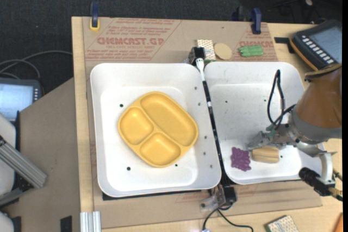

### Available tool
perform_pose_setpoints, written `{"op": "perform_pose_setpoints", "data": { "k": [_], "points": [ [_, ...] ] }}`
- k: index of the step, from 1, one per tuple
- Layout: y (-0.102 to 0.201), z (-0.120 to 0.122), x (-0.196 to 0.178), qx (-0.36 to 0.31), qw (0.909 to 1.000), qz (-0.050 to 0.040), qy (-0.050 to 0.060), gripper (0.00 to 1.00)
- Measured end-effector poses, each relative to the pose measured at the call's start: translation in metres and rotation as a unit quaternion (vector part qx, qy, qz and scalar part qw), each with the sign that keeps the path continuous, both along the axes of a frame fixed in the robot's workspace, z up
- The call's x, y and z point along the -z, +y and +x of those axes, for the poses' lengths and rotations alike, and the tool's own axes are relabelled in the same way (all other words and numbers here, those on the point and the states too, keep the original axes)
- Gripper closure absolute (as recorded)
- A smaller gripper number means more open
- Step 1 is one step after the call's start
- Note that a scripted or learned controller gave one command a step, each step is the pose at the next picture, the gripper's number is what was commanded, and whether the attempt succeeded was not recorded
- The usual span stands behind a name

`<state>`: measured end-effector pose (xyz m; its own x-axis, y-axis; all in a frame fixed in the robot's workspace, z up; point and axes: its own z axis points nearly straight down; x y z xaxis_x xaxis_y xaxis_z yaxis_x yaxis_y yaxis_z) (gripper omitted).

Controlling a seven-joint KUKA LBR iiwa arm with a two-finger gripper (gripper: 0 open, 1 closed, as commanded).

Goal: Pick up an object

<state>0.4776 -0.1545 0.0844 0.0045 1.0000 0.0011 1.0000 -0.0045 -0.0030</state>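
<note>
Where the frame is widest, we see the bench [136,35] covered in brown printed board, carrying two shallow white bins side by side. The left bin [103,117] holds a yellow divided plate [157,129], lying flat near its middle with three compartments. The right bin [244,95] takes up the centre right of the frame, and the arm [321,111] reaches into it from the right edge, its orange band showing above the wrist. Low in this bin, the gripper [265,141] sits just above a tan oblong object [266,156], seemingly touching it; we cannot tell whether the fingers are apart or together. Just left of that object lies a purple grape cluster [240,158]. Above the bins, at the upper centre right, a round tan piece [222,51] and a small green object [251,51] rest on the bench.
</note>
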Motion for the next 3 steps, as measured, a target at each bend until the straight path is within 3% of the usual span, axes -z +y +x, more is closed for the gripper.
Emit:
{"op": "perform_pose_setpoints", "data": {
  "k": [1, 2, 3],
  "points": [
    [0.002, 0.002, -0.011, -0.001, 1.0, -0.0013, -0.003, 1.0],
    [0.05, 0.008, -0.044, -0.005, 1.0, -0.0007, -0.004, 1.0],
    [0.105, 0.003, -0.119, -0.006, 1.0, 0.0003, -0.005, 1.0]
  ]
}}
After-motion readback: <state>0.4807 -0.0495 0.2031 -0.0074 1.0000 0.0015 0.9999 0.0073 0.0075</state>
